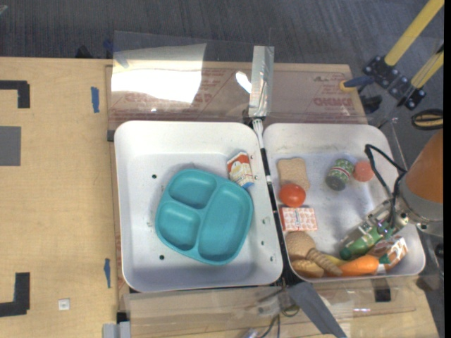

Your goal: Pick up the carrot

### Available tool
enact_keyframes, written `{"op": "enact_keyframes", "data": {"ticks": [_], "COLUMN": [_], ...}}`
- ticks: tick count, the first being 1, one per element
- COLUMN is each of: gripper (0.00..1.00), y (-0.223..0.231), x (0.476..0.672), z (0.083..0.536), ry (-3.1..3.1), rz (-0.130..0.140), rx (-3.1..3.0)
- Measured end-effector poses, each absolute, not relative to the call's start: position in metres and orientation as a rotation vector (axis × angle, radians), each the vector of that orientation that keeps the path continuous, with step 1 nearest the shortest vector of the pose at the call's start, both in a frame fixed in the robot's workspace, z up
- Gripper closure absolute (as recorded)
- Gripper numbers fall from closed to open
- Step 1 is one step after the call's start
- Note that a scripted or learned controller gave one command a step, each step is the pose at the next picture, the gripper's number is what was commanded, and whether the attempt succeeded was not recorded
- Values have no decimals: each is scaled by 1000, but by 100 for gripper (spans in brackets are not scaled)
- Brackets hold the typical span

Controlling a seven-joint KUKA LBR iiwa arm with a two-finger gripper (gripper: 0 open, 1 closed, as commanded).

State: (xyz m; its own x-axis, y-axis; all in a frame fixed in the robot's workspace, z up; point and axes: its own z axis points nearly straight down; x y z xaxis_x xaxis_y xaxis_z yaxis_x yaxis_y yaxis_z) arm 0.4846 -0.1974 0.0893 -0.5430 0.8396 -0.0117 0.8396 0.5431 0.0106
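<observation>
Now hand hovers, grip state unclear; carrot just below-left, beside green item. Descend straight, straddle carrot only.

The arm is cut off by the right picture edge; only part of its orange band and wrist is visible. The claw sits low by the right bin's near right corner, and its finger state cannot be determined. A green item under the claw is partly covered and cannot be identified. The carrot's right end is hidden behind a packet.
</observation>
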Motion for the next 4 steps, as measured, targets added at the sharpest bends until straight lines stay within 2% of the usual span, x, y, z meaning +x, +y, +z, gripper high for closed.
{"op": "enact_keyframes", "data": {"ticks": [1,2,3,4], "gripper": [0,0,100,100], "y": [-215,-213,-213,-198], "x": [604,481,485,484], "z": [88,89,101,202], "ry": [2789,2738,2726,2757], "rz": [3,2,5,5], "rx": [1427,1525,1518,1472]}}
